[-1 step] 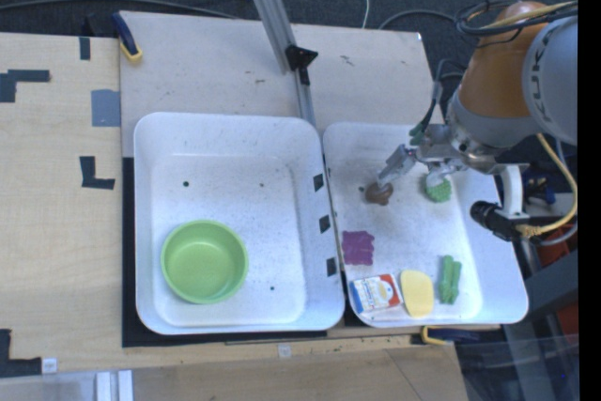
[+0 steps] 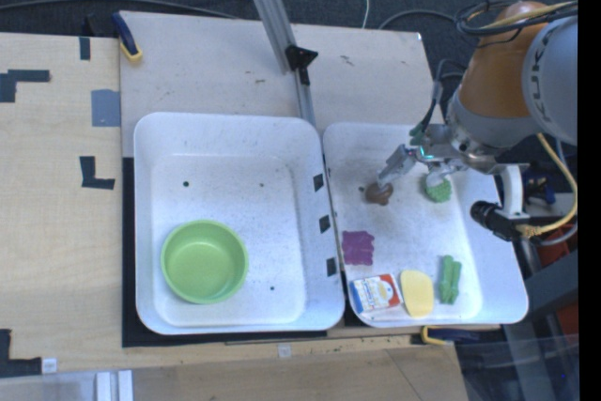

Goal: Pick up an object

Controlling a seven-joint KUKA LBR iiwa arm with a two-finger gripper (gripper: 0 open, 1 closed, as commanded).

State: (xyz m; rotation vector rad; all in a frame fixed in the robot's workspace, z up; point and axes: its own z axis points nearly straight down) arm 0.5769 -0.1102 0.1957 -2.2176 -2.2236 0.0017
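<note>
White, shallow bins sit side by side on the counter [image 2: 216, 80]. The left bin [image 2: 150, 146] holds a green bowl [image 2: 205, 260]. The right bin [image 2: 493, 291] holds a small brown object [image 2: 378, 193], a purple piece [image 2: 358, 247], a red-and-white packet [image 2: 375, 293], a yellow object [image 2: 417, 292], a dark green object [image 2: 451, 279] and a pale green object [image 2: 438, 189]. The end effector [image 2: 418, 169] hangs low over the right bin's far part, one finger [image 2: 396, 167] reaching toward the brown object; contact is unclear. Whether it is spread or closed cannot be told. The arm [image 2: 512, 80] is cropped at right.
</note>
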